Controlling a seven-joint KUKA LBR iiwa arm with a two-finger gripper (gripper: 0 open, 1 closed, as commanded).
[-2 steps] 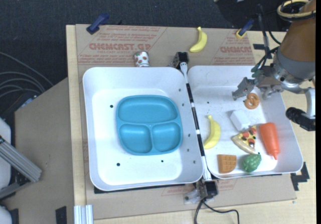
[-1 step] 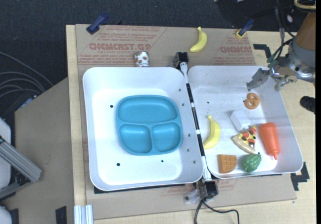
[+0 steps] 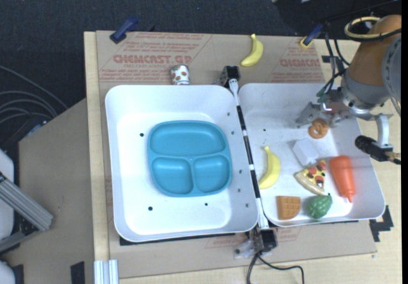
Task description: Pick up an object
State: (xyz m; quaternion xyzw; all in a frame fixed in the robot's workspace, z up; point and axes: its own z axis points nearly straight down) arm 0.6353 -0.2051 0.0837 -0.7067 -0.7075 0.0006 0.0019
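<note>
- While the arm reaches in from the right, the gripper (image 3: 317, 118) hangs in the right bin (image 3: 363, 209), closed on a small brown doughnut (image 3: 317, 128).
- Nearer the camera than the doughnut lie a banana (image 3: 270, 168), pizza slice (image 3: 313, 176), carrot (image 3: 344, 176), waffle (image 3: 288, 207) and broccoli (image 3: 319, 205).
- Left of it, the left bin (image 3: 124, 149) holds a blue tray (image 3: 189, 156).

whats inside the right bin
The right bin holds a banana, a pizza slice, a carrot, a waffle, broccoli, a white block and a small donut just below the hand. The arm covers the bin's far right corner.
</note>
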